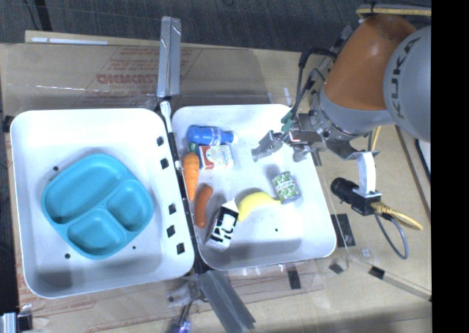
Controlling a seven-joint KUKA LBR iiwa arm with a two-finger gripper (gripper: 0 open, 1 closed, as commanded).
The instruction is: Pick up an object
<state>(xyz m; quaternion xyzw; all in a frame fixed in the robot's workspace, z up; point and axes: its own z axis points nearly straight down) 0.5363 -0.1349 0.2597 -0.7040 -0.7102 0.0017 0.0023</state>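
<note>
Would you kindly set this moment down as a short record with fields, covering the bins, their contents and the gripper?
left bin: holds a blue divided tray
right bin: holds several small items
along the right bin's left wall: blue bottle, carrot, a small orange-red piece
middle of right bin: banana, green can, a black and white carton
gripper: over the right bin's upper right part, above the green can, nothing seen between its fingers

left bin (pixel 29 199): tray (pixel 97 205) | right bin (pixel 315 229): banana (pixel 255 202) right of carrot (pixel 191 175)
</note>
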